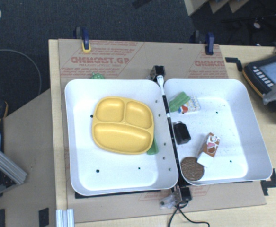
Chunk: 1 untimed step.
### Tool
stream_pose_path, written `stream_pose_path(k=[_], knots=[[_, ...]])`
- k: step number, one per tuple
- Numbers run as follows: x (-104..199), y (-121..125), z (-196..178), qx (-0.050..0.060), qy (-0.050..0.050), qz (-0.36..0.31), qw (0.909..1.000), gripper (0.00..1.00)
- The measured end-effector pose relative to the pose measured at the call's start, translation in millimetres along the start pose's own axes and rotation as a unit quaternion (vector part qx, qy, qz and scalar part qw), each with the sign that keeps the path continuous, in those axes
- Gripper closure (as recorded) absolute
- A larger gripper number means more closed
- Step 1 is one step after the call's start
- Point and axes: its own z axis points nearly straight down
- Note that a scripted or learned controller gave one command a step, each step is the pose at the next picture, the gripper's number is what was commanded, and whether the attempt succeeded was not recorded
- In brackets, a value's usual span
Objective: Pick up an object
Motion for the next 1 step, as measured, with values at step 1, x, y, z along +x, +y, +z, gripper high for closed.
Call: stream_pose_path(k=[1], knots=[[-0.6,0.9,-2.4,0.005,0.001,0.001,1.0000,1.00]])
